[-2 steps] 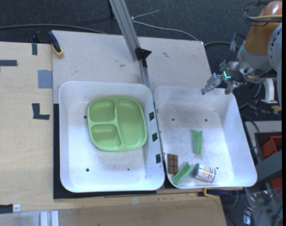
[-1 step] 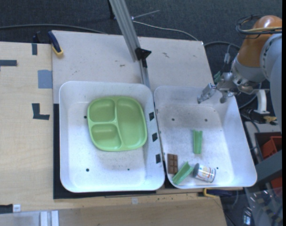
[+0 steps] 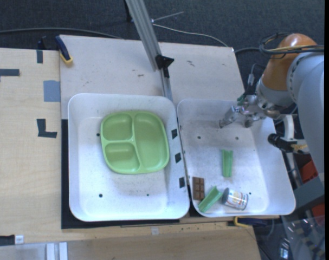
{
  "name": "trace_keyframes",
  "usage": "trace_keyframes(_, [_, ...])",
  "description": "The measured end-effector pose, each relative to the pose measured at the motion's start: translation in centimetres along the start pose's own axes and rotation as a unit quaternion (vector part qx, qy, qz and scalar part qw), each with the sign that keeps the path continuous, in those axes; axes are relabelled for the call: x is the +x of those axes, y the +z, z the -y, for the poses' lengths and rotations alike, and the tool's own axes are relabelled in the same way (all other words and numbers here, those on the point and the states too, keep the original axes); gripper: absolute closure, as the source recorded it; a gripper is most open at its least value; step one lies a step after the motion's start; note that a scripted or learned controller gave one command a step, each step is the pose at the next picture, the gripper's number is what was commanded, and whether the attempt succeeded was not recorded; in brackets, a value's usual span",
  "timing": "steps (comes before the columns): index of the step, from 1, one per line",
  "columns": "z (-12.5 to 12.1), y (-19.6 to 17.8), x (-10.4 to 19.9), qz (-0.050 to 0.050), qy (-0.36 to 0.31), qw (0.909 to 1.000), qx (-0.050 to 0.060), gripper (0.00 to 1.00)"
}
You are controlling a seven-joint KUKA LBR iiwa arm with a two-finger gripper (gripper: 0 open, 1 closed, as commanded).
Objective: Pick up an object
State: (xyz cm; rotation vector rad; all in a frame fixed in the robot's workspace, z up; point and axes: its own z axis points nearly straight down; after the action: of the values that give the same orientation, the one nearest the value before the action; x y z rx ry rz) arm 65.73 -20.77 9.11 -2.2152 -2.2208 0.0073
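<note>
- Right now you see the arm (image 3: 294, 64) reaching in from the right, its orange band at the top right and its wrist bent down over the upper part of the right bin (image 3: 262, 199).
- Your jaws (image 3: 236, 118) hang above the bin's upper area, pointing left and a little down; at this slant you cannot tell how far apart they stand, and nothing shows between them.
- You have four small things in the right bin, all below the jaws and apart from them.
- You find a green stick (image 3: 227, 162) near the bin's middle, lying nearly upright in the view, well clear of the rest.
- You find a brown chocolate bar (image 3: 198, 188) at the bin's lower left, close to the wall it shares with the left bin (image 3: 80, 199).
- You find a green wedge (image 3: 209, 199) just right of the bar, tilted, its upper end close to a small can.
- You see that small can (image 3: 236, 199) lying on its side near the bin's lower edge, just beside the wedge.
- You see a green plate (image 3: 135, 142) with three compartments in the left bin, sitting flat in its upper middle.
- You see a grey pole (image 3: 145, 26) running from the top of the view down to the gap between the two bins.
- You see a blue and yellow clamp (image 3: 63, 50) on the table (image 3: 115, 64) at the upper left, well away from both bins.
</note>
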Motion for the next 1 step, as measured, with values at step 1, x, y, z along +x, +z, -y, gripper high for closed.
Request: trace_keyframes(1, [-0.18, -1.44, 0.02, 0.001, -0.001, 1.0, -0.003, 1.0])
